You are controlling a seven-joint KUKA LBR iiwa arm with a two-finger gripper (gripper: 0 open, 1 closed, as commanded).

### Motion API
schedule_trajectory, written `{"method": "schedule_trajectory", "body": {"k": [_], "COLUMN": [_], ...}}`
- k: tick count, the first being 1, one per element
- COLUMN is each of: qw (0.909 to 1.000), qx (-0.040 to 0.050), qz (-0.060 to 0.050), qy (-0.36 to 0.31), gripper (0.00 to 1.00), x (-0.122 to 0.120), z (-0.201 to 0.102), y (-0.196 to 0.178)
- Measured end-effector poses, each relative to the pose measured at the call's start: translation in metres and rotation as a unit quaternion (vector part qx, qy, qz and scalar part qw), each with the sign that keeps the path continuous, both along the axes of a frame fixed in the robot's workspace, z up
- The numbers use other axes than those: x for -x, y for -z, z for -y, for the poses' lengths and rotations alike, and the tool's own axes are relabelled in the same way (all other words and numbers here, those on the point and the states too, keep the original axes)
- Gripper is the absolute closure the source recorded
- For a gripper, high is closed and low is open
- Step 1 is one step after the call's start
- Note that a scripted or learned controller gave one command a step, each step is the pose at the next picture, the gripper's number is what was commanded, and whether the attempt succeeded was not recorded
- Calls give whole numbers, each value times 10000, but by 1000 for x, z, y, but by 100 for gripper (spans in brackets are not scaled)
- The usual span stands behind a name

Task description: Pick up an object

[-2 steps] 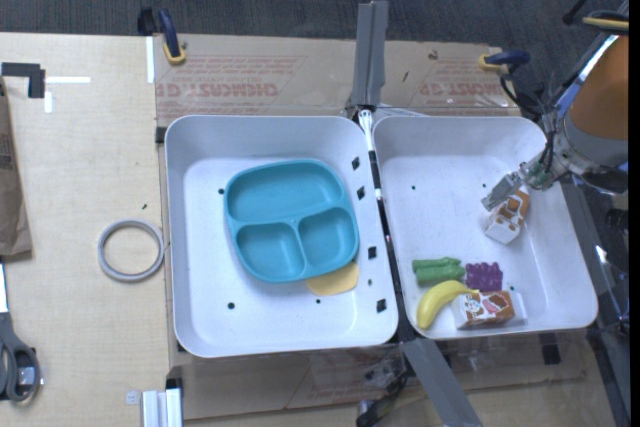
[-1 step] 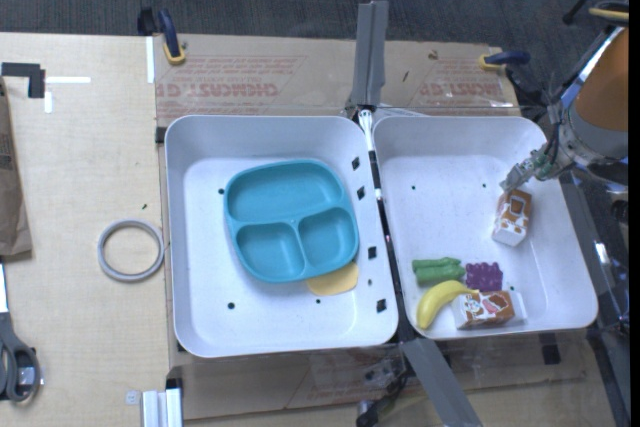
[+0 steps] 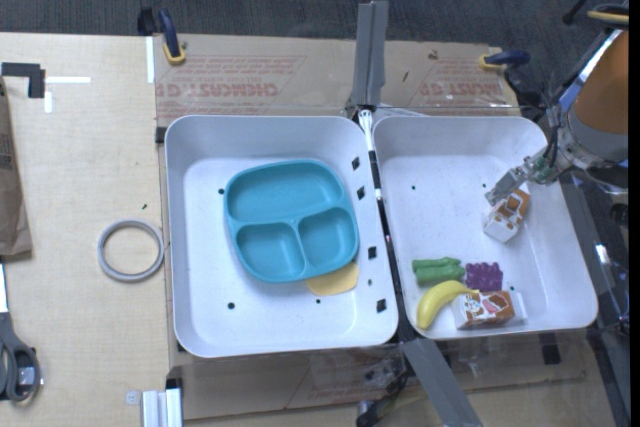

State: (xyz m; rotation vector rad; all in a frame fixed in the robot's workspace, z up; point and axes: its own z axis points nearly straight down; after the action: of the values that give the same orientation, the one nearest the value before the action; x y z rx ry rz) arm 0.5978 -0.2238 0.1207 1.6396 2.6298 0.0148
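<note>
Lying at the far left edge of the tabletop [image 3: 80, 145] is a brown paper bag [image 3: 12, 180], with a pair of scissors [image 3: 16, 367] nearer along the same edge. A grey ring [image 3: 131, 249] rests flat on the wood just left of the left bin [image 3: 190, 315]. That bin holds a blue divided plate [image 3: 291, 220] with three compartments, turned a little askew, and a pale yellow flat piece [image 3: 334, 281] pokes out from under the plate's near right corner. A grey post [image 3: 371, 50] stands at the far end of the seam between the two bins, with printed cardboard [image 3: 250, 75] spread behind them and yellow-and-blue clamps [image 3: 170, 40] at its far corners.

The right bin [image 3: 440, 155] carries a cluster along its near side: a green toy vegetable [image 3: 438, 269], a purple bunch of grapes [image 3: 483, 274] just right of it, a yellow banana [image 3: 436, 301] nearer, and a small orange-and-white carton [image 3: 490, 309] lying on its side, touching the banana's right end. Farther and to the right, a second small carton [image 3: 507, 216], white with orange print, sits tilted near the bin's right wall. The end effector [image 3: 510, 183] reaches in from the right, its tips right at the top of this carton; whether it is open or clamped cannot be told from this angle. Behind it the wrist [image 3: 585, 150] and orange band [image 3: 608, 95] rise past the bin's right rim
</note>
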Motion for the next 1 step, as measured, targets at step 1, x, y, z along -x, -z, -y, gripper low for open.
{"method": "schedule_trajectory", "body": {"k": [1], "qw": [9975], "qx": [-48], "qz": [-198], "qy": [-683], "gripper": [0], "x": [21], "z": [-2], "y": [-30]}}
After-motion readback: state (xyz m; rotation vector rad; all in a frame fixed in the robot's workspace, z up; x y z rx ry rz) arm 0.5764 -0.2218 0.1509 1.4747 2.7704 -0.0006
